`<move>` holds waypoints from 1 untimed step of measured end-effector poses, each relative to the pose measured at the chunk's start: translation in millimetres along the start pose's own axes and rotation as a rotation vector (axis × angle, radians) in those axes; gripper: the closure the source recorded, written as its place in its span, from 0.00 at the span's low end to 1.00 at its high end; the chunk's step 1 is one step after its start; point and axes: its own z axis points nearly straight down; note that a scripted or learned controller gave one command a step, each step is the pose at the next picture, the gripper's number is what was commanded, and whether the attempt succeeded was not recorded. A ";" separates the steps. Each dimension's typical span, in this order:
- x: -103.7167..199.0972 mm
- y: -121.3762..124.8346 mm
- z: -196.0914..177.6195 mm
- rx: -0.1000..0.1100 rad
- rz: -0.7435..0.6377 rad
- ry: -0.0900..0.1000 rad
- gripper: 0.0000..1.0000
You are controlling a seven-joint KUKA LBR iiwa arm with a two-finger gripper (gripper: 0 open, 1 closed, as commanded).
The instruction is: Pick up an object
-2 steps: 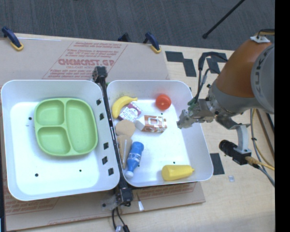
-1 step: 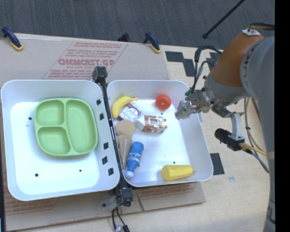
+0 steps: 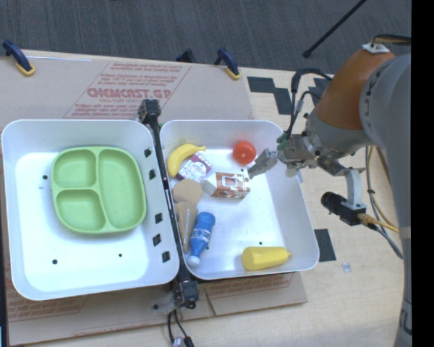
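Carton [image 3: 231,185] crowded by banana [image 3: 182,156], tomato [image 3: 244,151], pincer [image 3: 263,163] beside it

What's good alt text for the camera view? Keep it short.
A grey and orange robot arm's gripper hovers at the right bin's right side, near an orange ball and a small carton. That bin also holds a banana, a blue bottle and a yellow block. The left bin holds a green divided plate.

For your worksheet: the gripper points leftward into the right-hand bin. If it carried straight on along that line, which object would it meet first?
Probably the small brown and white carton, lying just left of the gripper. The red ball sits slightly above that line. Height is unclear from this slanted view.
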 end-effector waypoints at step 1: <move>9.5 -87.7 61.7 0.004 0.002 0.002 0.00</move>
